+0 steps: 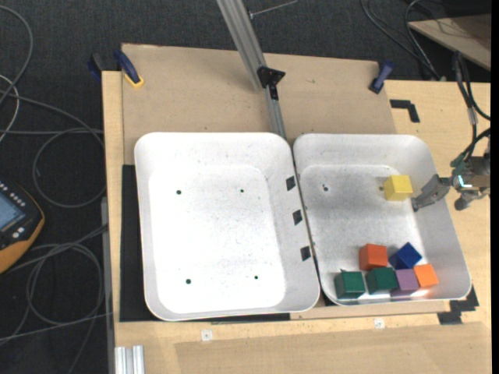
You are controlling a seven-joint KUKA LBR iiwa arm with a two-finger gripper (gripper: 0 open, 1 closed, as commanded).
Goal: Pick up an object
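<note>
Beside the end effector (427,194), finger state unclear, yellow cube (398,187), no long axis

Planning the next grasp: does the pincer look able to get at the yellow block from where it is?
Probably yes. The yellow block sits alone in the right bin, apart from the cluster of blocks at the near edge, and the pincer is just beside it with nothing between them.

White speckled bins (210,150); yellow block (398,187); orange, blue, green, purple blocks (386,271); tan bench (203,84).
</note>
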